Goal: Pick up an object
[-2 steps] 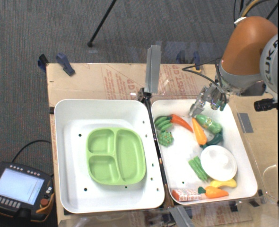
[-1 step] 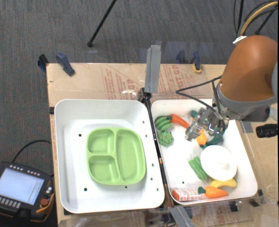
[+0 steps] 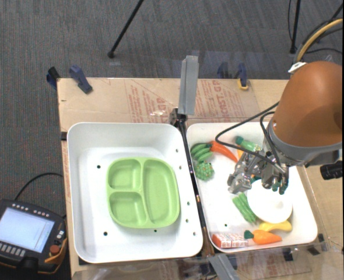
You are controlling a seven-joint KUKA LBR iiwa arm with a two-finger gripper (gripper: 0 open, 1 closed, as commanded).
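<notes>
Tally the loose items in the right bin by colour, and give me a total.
Green: 4 - pea pods, round leafy piece, bottle-like piece, bean pods
Orange: 2 - carrot, carrot
White: 1 - plate
Yellow: 1 - banana
Red-and-white: 1 - packet
Total: 9

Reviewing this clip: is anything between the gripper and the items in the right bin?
Nothing visible stands between them. The gripper hangs low in the right bin, just above the white plate and green beans. The carrot and other toy foods lie around it, uncovered.
</notes>
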